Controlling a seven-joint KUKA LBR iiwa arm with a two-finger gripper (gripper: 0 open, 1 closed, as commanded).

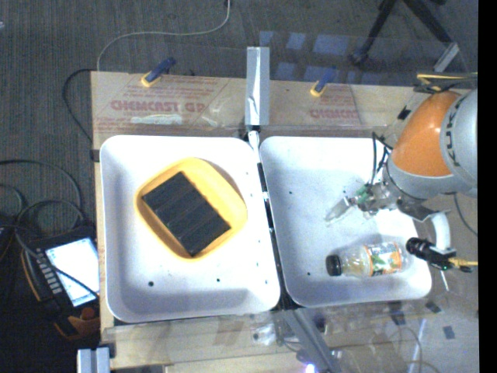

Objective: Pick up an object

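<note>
A small plastic bottle (369,260) with a black cap and an orange-green label lies on its side near the front of the right bin (303,208). A yellow dish holding a black ridged block (190,207) rests in the left bin (124,270). My gripper (342,208) hangs over the middle of the right bin, above and behind the bottle, with its pale fingers pointing left. The fingers look spread, and I see nothing between them. The orange band of the arm (423,142) sits at the right.
A metal divider post (256,84) stands at the back between the bins. Cardboard (178,103) with yellow clamps lies behind them. Cables and a tablet (66,266) sit on the floor to the left.
</note>
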